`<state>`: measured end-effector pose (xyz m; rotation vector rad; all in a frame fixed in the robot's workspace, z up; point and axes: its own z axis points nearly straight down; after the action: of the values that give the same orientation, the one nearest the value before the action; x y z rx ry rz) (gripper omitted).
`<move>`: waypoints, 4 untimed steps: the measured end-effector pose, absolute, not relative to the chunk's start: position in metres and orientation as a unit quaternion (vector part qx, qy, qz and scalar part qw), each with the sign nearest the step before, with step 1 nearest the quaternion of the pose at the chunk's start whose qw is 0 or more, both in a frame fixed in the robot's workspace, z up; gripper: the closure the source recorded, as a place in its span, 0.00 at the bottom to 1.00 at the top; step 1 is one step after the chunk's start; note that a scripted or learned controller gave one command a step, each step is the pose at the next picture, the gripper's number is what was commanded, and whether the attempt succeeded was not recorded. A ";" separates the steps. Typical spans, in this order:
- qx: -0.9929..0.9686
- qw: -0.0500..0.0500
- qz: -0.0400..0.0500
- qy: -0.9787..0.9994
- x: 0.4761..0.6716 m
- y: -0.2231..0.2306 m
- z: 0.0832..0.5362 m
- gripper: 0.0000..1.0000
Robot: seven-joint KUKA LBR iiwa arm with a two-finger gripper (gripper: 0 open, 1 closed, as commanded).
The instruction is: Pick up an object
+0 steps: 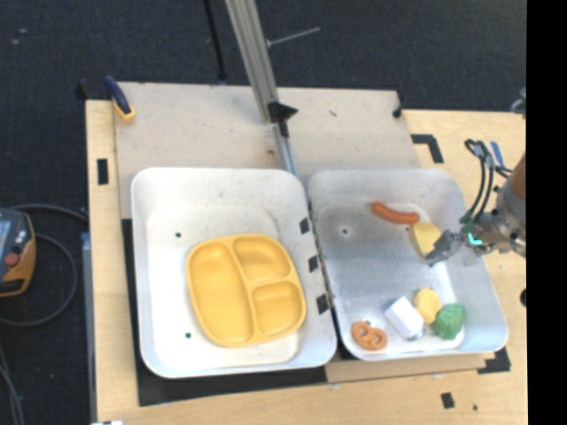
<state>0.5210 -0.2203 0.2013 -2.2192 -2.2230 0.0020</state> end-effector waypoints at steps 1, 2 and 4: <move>-0.706 -0.001 0.000 -0.708 0.522 -0.220 0.202 0.00; -0.707 0.001 0.001 -0.707 0.517 -0.221 0.159 0.00; -0.708 -0.003 -0.001 -0.706 0.518 -0.223 0.121 1.00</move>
<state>0.5185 -0.2232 0.1209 -2.2286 -2.2218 -0.0025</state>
